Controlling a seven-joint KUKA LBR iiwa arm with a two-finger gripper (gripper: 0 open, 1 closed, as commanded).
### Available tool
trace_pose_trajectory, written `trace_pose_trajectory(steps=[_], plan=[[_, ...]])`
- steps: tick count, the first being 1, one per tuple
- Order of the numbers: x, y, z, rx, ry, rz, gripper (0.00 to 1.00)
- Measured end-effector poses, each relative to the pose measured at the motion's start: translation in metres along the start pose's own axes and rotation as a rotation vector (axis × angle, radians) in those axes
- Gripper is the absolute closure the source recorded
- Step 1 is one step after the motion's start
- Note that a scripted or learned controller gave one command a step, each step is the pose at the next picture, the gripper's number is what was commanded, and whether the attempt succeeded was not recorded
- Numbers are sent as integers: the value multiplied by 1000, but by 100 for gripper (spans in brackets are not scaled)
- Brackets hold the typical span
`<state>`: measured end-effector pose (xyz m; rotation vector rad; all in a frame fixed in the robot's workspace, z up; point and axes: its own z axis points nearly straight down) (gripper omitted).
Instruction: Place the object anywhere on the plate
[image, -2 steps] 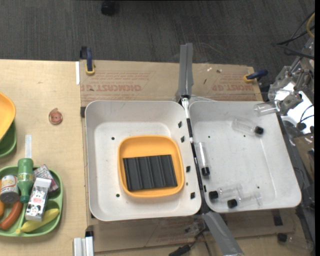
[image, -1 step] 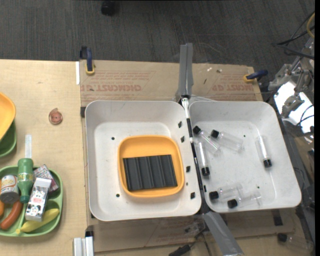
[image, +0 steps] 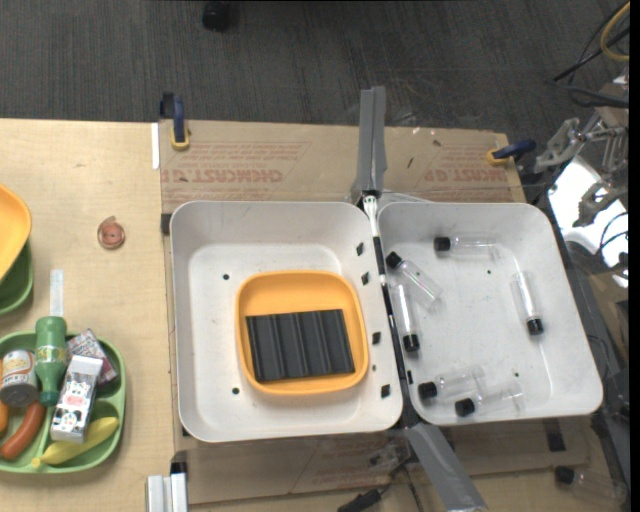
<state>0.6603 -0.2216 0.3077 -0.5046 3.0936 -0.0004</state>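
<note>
Whether the hand is wide, narrow or holding anything, I cannot tell. In the camera view, the likely objects are clear tubes with black caps scattered in the right bin (image: 575, 300), well apart from the orange plate (image: 300, 285) in the left bin (image: 200, 300). Nothing lies on the plate's dark ribbed insert (image: 300, 340) yet. The tubes look round and slick, so a pinch could squirt one away. Two tubes (image: 405, 310) lie just beside the dividing wall, where a grasp may strike the rim. The corner pair (image: 470, 385) sit close together, so both could get nudged.
</note>
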Motion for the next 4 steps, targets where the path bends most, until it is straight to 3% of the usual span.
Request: trace_pose_trajectory(steps=[1, 2, 3, 4], plan=[[0, 0, -59, 0, -1, -316, 0], [49, 16, -76, -4, 2, -536, 0], [39, 13, -134, -4, 0, -911, 0], [87, 29, -117, -8, 1, -1259, 0]])
